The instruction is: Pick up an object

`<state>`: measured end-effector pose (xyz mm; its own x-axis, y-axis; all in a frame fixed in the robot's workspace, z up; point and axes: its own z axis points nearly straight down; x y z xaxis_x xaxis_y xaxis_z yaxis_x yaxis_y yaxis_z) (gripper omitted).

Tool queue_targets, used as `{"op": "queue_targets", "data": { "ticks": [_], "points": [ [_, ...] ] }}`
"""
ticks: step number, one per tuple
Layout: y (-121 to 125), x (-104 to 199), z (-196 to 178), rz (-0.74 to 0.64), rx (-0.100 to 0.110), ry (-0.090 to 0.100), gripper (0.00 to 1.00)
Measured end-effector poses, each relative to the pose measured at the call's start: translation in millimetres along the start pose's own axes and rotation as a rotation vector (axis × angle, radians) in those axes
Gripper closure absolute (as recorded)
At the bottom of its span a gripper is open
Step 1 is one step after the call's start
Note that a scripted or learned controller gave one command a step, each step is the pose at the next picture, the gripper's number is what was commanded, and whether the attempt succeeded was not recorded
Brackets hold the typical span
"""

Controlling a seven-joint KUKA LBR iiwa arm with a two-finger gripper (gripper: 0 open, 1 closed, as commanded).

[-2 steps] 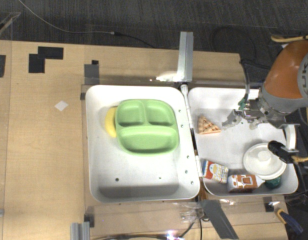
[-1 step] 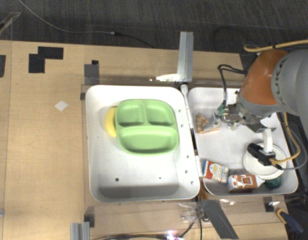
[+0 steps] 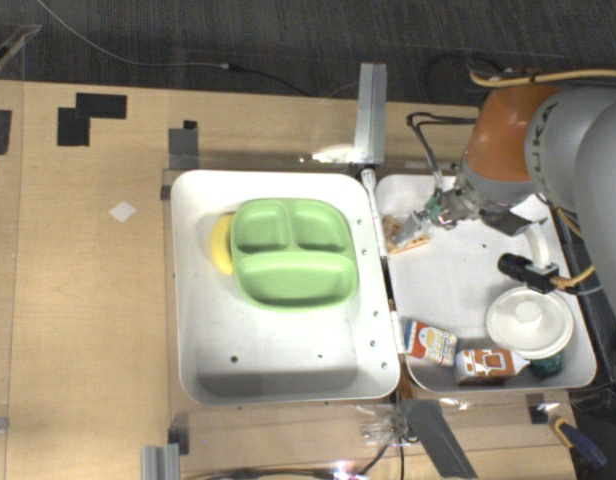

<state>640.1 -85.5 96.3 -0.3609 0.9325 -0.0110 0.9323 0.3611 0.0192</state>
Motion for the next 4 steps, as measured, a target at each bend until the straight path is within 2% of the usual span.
{"op": "queue_targets", "data": {
  "ticks": [1,2,3,4],
  "points": [
    [24.8,-16.0,4.5,-0.004,0.026,0.016,0.0],
    [27.3,-14.6,-8.7,-0.009,0.025,0.018,1.0],
    [27.3,-14.5,-8.5,-0.01,0.025,0.018,0.0],
    [-18.1,3.2,-2.6,-0.078,-0.01,-0.001,0.0]
  ]
}}
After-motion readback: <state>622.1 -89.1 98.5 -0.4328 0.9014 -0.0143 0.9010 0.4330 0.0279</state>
